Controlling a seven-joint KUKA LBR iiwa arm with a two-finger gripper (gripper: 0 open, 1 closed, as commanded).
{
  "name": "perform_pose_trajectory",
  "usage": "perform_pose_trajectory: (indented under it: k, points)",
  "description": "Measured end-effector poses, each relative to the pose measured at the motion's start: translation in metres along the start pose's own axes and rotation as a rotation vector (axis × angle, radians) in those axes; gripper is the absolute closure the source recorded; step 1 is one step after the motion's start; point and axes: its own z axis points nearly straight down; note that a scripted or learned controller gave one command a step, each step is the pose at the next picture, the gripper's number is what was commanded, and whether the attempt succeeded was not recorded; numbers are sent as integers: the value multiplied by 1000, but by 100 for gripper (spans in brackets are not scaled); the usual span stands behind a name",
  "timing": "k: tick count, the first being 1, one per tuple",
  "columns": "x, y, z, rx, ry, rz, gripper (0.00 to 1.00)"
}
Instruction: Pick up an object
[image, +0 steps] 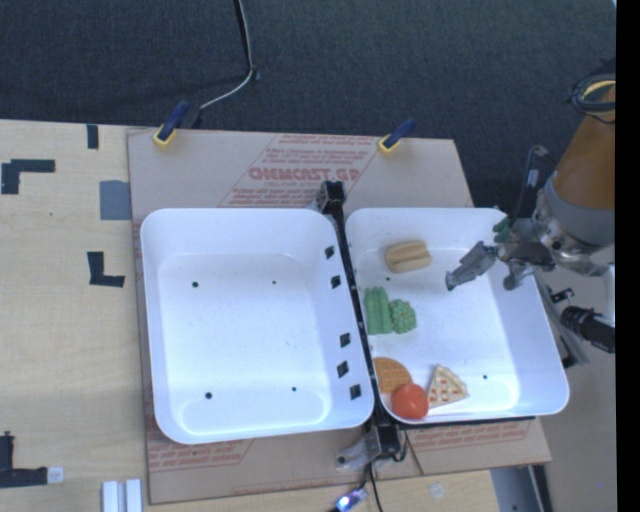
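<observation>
The right bin (520, 345) holds a tan bread roll (407, 256) at its far side, a green broccoli-like piece (387, 312) by the divider, and at the near edge an orange round piece (390, 375), a red tomato (409, 401) and a pizza slice (447, 386). My gripper (487, 267) hovers over the right bin's far right part, to the right of the bread roll, with its two dark fingers spread apart and nothing between them. The arm's orange band (590, 160) shows at the right edge.
The left bin (240, 320) sits beside the right one, joined along a black-clipped divider (345, 300). Both rest on a cardboard sheet (300, 170) held by blue-and-yellow clamps (172, 124). A black cable (235, 85) runs at the back.
</observation>
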Motion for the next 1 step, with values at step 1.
perform_pose_trajectory:
  k: [1]
  points:
    - [27, -32, -96, -11, -2, -1, 0]
